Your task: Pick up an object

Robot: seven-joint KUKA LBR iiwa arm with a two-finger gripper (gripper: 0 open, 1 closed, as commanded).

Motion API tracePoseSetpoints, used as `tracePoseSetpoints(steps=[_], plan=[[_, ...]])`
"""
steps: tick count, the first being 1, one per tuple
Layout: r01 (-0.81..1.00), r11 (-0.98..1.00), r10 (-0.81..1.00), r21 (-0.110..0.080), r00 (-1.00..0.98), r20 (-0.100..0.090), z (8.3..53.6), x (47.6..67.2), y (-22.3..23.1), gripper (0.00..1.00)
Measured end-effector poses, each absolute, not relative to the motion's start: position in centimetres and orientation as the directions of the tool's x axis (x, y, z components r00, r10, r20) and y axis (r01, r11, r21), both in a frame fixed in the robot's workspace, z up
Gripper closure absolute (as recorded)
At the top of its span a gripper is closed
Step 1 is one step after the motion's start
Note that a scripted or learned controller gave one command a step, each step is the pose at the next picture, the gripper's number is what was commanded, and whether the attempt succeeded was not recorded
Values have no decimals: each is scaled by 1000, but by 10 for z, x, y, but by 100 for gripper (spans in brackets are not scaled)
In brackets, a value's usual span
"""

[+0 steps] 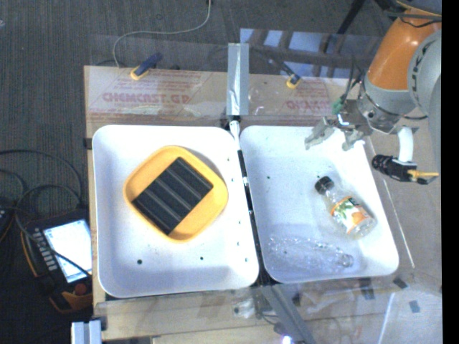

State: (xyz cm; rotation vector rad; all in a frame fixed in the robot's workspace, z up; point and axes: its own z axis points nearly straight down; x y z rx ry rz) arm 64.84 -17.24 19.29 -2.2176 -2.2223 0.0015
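In the right bin (pixel 287 192) a small clear bottle with a black cap and an orange label (pixel 344 208) lies on its side toward the right wall. A crumpled clear plastic bottle (pixel 310 253) lies along that bin's front. The left bin (pixel 115 221) holds a yellow square dish with a black ribbed top (pixel 175 192). My gripper (pixel 331 133) hangs open above the right bin's back right corner, its two fingers spread, nothing between them. It is well above and behind the small bottle.
A metal divider post (pixel 237 84) rises between the bins at the back. The cardboard backing (pixel 165 95) with blue and yellow clamps runs behind both bins. A tablet (pixel 64 246) and cables lie on the floor at the left.
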Motion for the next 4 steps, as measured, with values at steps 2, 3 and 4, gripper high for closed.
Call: tracePoseSetpoints(steps=[2, 3, 4], plan=[[991, 135, 991, 14, -135, -7, 92, 569, -195, 0], [991, 135, 991, 21, -135, -7, 104, 572, -194, 100], [991, 135, 991, 20, -135, -7, 104, 572, -194, 0]])
